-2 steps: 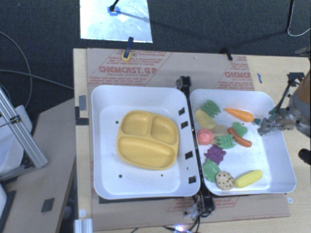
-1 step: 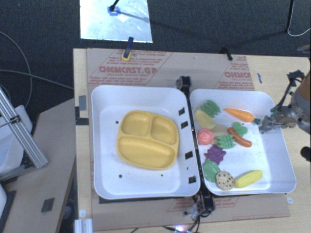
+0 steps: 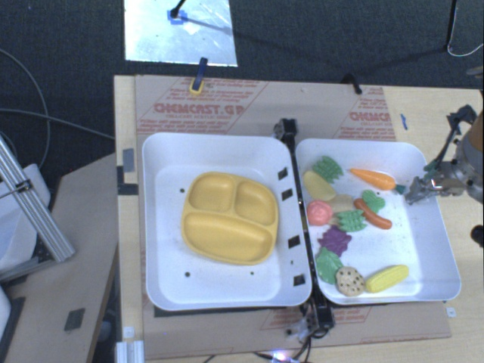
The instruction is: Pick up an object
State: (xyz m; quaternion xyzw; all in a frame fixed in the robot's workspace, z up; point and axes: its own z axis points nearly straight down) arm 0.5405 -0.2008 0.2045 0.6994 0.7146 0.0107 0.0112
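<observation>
Jaws sit at the right rim of the right bin, low over its upper right part; arm comes in from the right edge. Can't tell how far the jaws are open, the tip is too small and blurred, and nothing is visibly held between them.

Candidate objects all lie in the right bin, left of the jaws:
- carrot, closest, just up-left of the jaws, apart from them
- small green piece and red sausage just below the carrot, near the jaws but not touching
- leafy green piece at the top left of the bin, pale yellow piece below it
- pink round piece against the left wall, another green leafy piece beside it
- purple piece mid-bin, green piece under it
- cookie and corn cob along the lower edge, well apart from the jaws

Left bin holds a yellow divided plate, three compartments, lying flat near the centre.

Both bins sit side by side on a cardboard sheet on the tabletop.
</observation>
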